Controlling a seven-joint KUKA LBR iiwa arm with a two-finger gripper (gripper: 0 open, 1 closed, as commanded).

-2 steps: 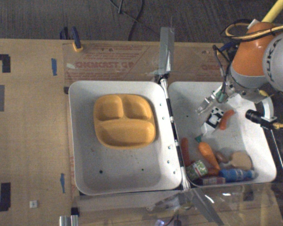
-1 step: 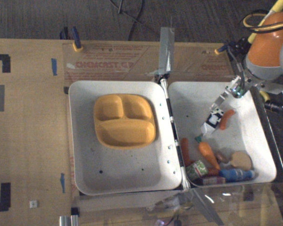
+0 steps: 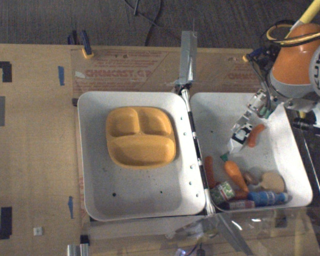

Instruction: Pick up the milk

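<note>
Milk carton (image 3: 241, 134), you see, sits in the right bin (image 3: 213, 111), directly under the gripper (image 3: 246, 127), its long axis slanting up toward the arm. Whether it is gripped you cannot tell. An orange sausage (image 3: 255, 135) lies just beside it.

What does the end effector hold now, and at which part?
It cannot be told. The end effector is low in the right bin, next to a small orange item, but no object shows clearly between its fingers.
</note>
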